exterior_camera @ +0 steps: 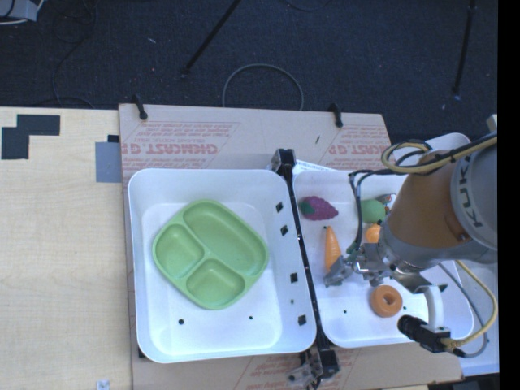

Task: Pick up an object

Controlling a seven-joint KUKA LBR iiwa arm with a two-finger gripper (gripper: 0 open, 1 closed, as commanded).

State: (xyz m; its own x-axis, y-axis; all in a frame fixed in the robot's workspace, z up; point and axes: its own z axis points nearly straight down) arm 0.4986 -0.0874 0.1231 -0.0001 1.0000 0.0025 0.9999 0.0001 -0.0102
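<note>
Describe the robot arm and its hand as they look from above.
The arm is grey with a broad orange band above the wrist and part of the dark letters "KU" on the grey casing. Yellow and black cables loop over it near the top. The hand is small, metallic grey and dark, set below the orange band.

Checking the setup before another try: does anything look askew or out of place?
The green divided plate lies turned at a slant to the left bin walls. Otherwise nothing stands out: the carrot and doughnut lie loose in the right bin.
</note>
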